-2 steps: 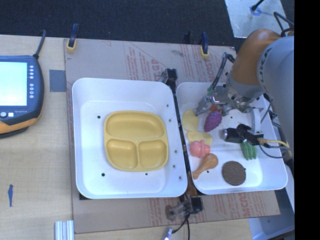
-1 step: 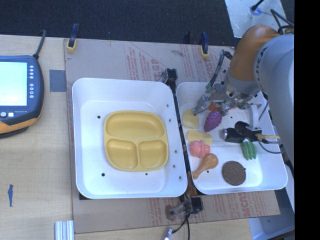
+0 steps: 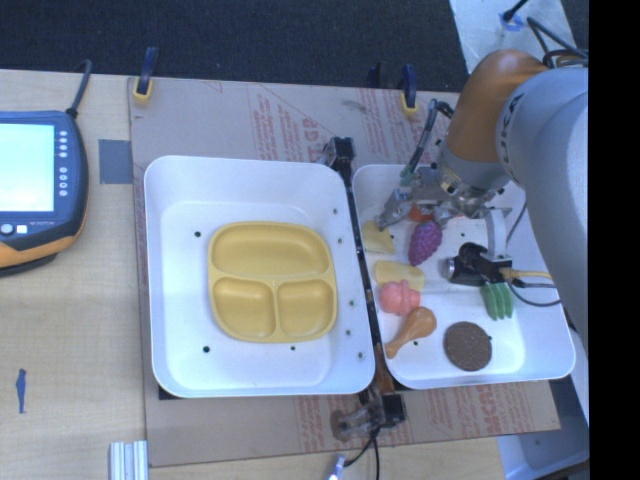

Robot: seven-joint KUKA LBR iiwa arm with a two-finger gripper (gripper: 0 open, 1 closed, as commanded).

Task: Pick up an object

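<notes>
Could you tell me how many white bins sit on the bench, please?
2. The left bin holds a yellow divided plate; the right bin, beside it, holds toy food under the arm.

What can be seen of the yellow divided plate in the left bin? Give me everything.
The yellow divided plate is a pale mustard tray with rounded corners, smooth and matte like moulded plastic. It has three compartments: one wide one along the far side and two smaller ones side by side along the near side, all bare. It lies flat and right side up near the middle of the left bin, resting on the bin's white floor. Nothing else touches it; the gripper is over the right bin.
</notes>
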